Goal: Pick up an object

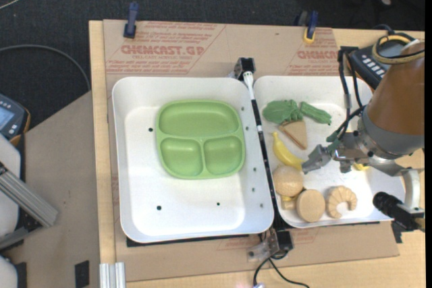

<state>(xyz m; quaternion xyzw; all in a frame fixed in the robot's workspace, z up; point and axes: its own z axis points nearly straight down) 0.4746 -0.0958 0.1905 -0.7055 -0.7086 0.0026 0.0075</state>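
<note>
Over the right-hand shallow white bin the grey two-finger gripper hangs low, fingers spread with nothing between them, tips just beside the yellow toy banana. Nothing is lifted yet: the grasp and the raise both remain. Near the banana lie a tan sandwich wedge, green leafy toy vegetables, two round beige buns and a small croissant. A green sectioned plastic tray lies in the left bin. Red lettering on the brown board reads "CHEMCAST".
</note>
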